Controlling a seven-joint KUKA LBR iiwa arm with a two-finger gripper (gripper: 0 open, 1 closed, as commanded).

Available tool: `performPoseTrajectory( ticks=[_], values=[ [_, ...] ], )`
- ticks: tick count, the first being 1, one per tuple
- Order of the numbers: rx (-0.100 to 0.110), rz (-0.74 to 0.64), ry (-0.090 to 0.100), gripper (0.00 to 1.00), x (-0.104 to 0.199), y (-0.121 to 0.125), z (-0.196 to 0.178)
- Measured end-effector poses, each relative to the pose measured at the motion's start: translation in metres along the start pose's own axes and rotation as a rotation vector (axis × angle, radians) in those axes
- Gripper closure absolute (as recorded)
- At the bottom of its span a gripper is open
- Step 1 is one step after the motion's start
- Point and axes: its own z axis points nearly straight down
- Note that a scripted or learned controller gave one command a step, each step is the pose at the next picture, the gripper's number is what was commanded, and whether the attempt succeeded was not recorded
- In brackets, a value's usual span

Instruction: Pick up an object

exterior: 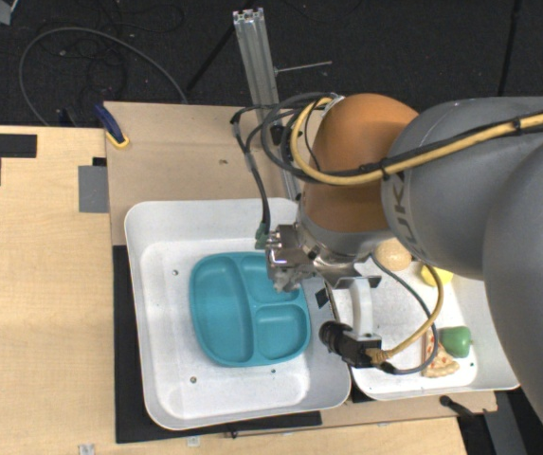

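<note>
Pale wooden boards form the surface (34,282), with a black floor and loose cables seen beyond it toward 12 o'clock. Two shallow white bins are set side by side on it. The left bin (157,349) holds a teal divided tray (243,311), which lies flat near the bin's middle with its compartments facing up. The right bin (484,373) is largely covered by the arm; along its 5 o'clock portion a green object (456,339), a yellow object (439,275) and a flat orange-brown piece (440,363) are seen close together, and a pale rounded object (393,253) lies toward the bin's 12 o'clock side. What these small items are cannot be made out.

The grey arm (470,192) is brought in from 3 o'clock, its orange band (361,173) positioned above the wrist. The pincer (287,269) is placed at the tray's 1 o'clock edge, over the divide between the two bins. Whether it is wide, narrow or closed on anything cannot be told, as it is hidden beneath the wrist housing and cables. A metal post (257,60) stands behind the bins at 12 o'clock.
</note>
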Motion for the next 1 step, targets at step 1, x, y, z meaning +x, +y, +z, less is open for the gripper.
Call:
performPoseTrajectory(
  ticks=[1],
  values=[
    [0.000,0.002,-0.001,0.00,-0.0015,0.0001,0.0002]
  ],
)
